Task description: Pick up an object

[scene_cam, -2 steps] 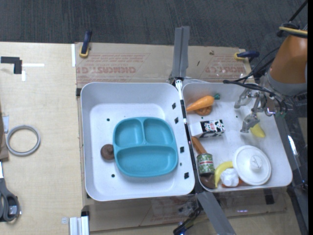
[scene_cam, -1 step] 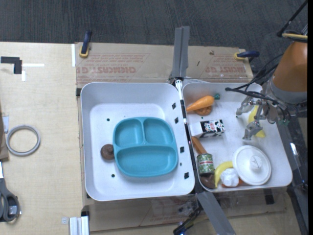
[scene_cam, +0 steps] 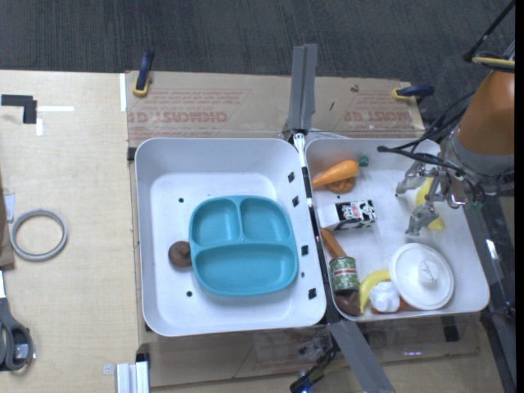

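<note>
My gripper [scene_cam: 419, 203] hangs over the far right part of the right bin [scene_cam: 471, 244], on the grey arm with the orange band [scene_cam: 490, 113]. A yellow object [scene_cam: 425, 195] shows right at the gripper; whether it is held or lies on the bin floor beneath is unclear. Also in this bin are an orange carrot [scene_cam: 336, 173], a black-and-white cow-patterned box [scene_cam: 355, 212], a green-labelled can [scene_cam: 343, 273], a round white lid [scene_cam: 422, 275], a yellow banana [scene_cam: 372, 282] and a white lump [scene_cam: 385, 300].
The left bin [scene_cam: 155, 219] holds a blue divided plate [scene_cam: 243, 244] and a brown disc [scene_cam: 179, 254]. An orange stick [scene_cam: 331, 241] lies along the divider. On the bench to the left are a grey tape ring [scene_cam: 37, 234] and scissors [scene_cam: 12, 346].
</note>
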